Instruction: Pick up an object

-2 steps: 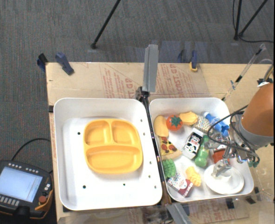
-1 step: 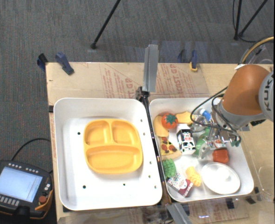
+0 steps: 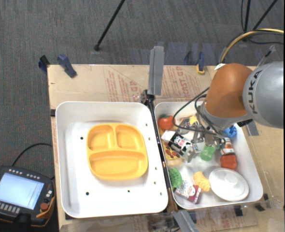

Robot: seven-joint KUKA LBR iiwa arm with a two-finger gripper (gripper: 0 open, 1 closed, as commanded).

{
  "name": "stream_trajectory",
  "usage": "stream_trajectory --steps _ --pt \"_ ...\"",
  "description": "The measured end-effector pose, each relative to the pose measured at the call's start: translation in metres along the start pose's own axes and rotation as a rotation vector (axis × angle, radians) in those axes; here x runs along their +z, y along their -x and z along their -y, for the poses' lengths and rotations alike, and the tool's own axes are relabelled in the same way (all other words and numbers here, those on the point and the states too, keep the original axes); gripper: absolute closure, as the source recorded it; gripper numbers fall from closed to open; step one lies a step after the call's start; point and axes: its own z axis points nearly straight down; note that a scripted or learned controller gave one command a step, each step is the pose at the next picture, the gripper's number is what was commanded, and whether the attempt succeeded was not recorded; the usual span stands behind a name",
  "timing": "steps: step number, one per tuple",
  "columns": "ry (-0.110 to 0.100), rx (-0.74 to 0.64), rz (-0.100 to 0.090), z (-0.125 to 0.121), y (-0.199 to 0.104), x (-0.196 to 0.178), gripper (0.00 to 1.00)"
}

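We log the gripper (image 3: 196, 148) low in the right bin (image 3: 255, 168) among cluttered toys, just beside a green object (image 3: 208, 152), fingers' state indiscernible to us; yellow divided plate (image 3: 117, 150) in left bin (image 3: 70, 129).

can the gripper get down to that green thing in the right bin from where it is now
Probably yes. The gripper hangs low over the right bin, and the small green object lies just beside it with nothing on top. Toys crowd close around it, though, so a clean grasp is not certain.
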Motion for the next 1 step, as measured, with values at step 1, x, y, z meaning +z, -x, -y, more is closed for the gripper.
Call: stream_trajectory --steps 1 --pt "0.004 0.179 -0.006 -0.001 -0.0492 0.0029 0.0"
